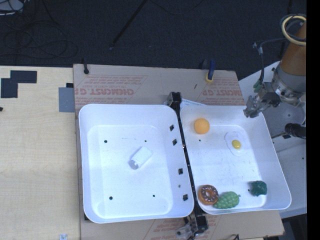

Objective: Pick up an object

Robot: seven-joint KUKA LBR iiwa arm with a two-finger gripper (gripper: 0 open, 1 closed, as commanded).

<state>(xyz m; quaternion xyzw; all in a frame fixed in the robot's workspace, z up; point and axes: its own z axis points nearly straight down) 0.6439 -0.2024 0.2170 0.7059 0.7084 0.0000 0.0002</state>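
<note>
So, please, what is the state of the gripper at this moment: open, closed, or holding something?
Gripper: open or closed cannot be told; nothing visible in it, above the right bin's far right corner.

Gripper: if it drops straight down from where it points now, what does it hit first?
Probably the far right rim of the right bin, under the gripper. The fried egg lies further in. Depth is unclear.

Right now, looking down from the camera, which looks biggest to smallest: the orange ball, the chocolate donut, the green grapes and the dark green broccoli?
1. Bumpy green grape bunch
2. Round chocolate-frosted donut, close to the grapes, so unsure
3. Round orange ball
4. Dark green broccoli piece, close to the ball, so unsure
</note>
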